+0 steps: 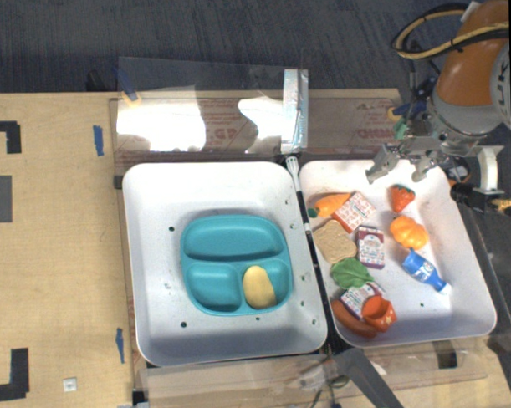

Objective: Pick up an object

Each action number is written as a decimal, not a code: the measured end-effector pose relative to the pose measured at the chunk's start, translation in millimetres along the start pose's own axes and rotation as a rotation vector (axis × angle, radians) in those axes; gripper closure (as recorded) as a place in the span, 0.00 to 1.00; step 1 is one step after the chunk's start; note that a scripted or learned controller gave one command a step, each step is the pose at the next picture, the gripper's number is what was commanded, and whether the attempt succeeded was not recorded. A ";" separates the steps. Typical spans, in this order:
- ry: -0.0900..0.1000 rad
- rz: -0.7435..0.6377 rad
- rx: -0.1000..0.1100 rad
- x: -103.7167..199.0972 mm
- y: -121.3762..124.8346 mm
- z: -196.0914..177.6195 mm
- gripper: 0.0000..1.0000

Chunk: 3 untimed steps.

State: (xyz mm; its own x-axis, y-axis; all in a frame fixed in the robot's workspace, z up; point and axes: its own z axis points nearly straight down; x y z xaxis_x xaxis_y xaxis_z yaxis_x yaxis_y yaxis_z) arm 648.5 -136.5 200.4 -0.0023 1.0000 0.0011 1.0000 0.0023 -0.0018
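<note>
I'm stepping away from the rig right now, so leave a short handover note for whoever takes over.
Gripper: jaws spread open, holding nothing, hovering over the far edge of the right bin.
Right bin: toy food in a loose pile, including a strawberry nearest the gripper, an orange piece, a blue packet, a bread slice and small cartons.
Left bin: teal tray with a yellow potato-like piece in its near right compartment.
Done: no pick made yet.
Left: descend, close on one object, lift it.
</note>
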 end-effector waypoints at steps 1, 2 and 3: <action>-0.003 -0.148 -0.008 -52.2 -42.0 105.7 0.00; -0.003 -0.230 -0.010 -23.6 -32.4 28.4 0.00; 0.003 -0.187 -0.001 -63.1 14.9 106.9 0.00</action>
State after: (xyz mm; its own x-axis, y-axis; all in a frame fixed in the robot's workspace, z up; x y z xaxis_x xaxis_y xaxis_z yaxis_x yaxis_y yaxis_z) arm 663.4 -199.4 93.4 -0.1885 0.9821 0.0043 0.9821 0.1885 -0.0004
